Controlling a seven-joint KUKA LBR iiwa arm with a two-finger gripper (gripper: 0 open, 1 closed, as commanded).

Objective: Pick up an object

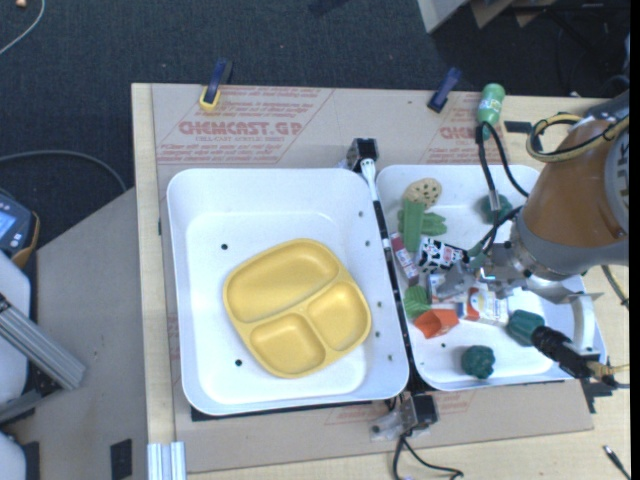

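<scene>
Down in the right bin (447,376), the claw (462,280) hovers over the clutter; I cannot tell its state. Nearest target, the orange piece (436,322), lies just beneath it, toward the bin's front rim.

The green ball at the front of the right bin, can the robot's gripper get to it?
Probably yes. The green ball lies alone on bare bin floor with nothing on top of it, and the gripper hangs just behind it, over the pile of toys.
</scene>
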